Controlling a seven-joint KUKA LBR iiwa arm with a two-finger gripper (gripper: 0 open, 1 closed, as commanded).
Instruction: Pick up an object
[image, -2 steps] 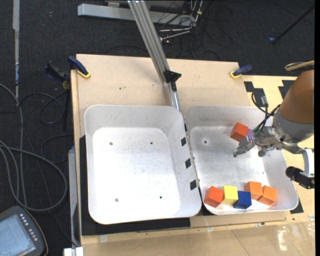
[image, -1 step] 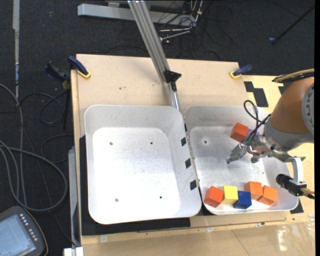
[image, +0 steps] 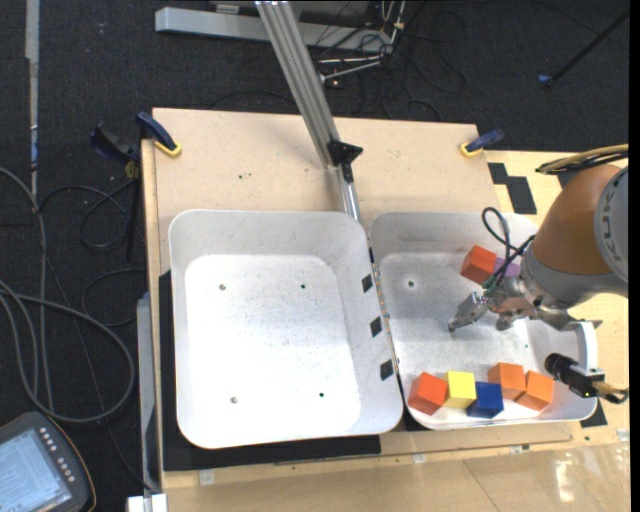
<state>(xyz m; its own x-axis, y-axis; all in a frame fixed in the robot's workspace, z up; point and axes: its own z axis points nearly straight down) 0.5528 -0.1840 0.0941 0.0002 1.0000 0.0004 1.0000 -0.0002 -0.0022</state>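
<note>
Our tool (image: 468, 316) hangs low in the right bin (image: 420, 262), and we cannot tell its state.
Left to right from it: below-left an orange-red block (image: 430, 392), yellow block (image: 461, 387), blue block (image: 488, 399), two orange blocks (image: 523, 384); above-right, an orange cube (image: 479, 264).

Two bins sit side by side on the surface (image: 260, 160): left bin (image: 200, 240), right bin (image: 420, 225). Five blocks (image: 484, 390) lie in a row along the right bin's near wall. One block (image: 479, 264) lies farther back, beside the claw (image: 468, 315).
</note>
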